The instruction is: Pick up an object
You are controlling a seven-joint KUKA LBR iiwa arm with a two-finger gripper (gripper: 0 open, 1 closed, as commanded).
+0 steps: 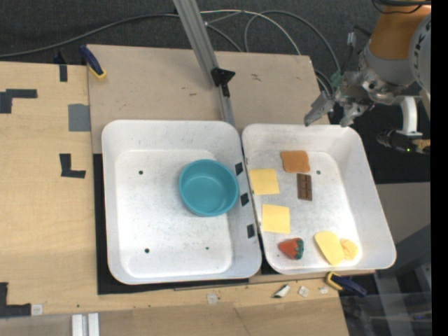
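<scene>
Gripper [329,116] above right bin's [371,187] 12 o'clock rim, jaws spread, holding nothing. Toast [295,162] lies toward 7 o'clock. Bare floor at bin's right.

Two shallow white bins sit side by side on the wooden worktop [42,208]: the right bin [372,187] lies just below the jaws, the left bin [126,257] further to their left. A slanted aluminium post [196,26] rises left of the jaws, with cables [280,19] looping behind them. A blue-and-yellow clamp [93,61] grips the board far left of them, near black tape marks [68,165].
</scene>
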